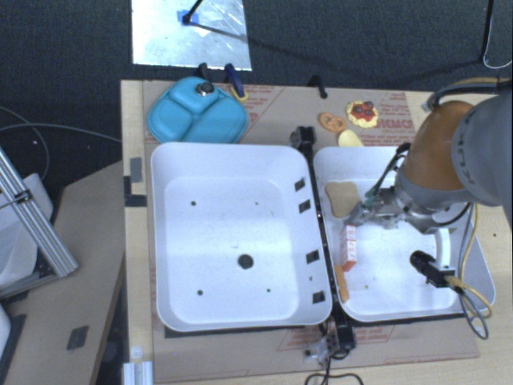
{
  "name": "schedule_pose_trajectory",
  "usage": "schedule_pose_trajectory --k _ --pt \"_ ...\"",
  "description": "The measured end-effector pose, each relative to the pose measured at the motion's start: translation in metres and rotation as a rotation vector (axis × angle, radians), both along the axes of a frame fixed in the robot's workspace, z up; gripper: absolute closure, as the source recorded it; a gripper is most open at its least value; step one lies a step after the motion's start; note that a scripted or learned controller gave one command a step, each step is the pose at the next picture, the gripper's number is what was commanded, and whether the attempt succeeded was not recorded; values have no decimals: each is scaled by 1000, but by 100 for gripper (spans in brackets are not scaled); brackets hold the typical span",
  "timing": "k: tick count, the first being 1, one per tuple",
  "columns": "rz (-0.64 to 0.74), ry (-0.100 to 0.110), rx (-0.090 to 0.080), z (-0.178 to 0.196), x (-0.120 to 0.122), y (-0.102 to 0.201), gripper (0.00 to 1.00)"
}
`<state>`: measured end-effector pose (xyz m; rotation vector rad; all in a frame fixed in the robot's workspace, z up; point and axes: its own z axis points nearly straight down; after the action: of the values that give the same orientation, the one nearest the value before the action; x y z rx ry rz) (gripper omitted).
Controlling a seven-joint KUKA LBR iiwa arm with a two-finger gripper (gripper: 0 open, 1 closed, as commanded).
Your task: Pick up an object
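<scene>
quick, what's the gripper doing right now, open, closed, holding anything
Gripper: low in the right bin, beside the tan slice. Open or closed cannot be told, and nothing can be seen in its grasp.

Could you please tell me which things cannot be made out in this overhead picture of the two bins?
- Gripper: in the camera view the wrist covers its fingers, so open or shut is unclear.
- Tan flat piece in the right bin: its right side is hidden by the gripper.
- Orange-and-white packet: print too small to read.
- Arm: cut off by the right edge.
</scene>
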<state>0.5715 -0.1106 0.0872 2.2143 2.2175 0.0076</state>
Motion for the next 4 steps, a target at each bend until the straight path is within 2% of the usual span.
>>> schedule_pose_trajectory --k 1,2,3,4 --pt "7 7 2 -1 77 22 0" --pt "0 0 0 0 44 25 0" --pt "4 1 1 -1 92 26 0" --pt "-3 10 2 26 31 5 0"
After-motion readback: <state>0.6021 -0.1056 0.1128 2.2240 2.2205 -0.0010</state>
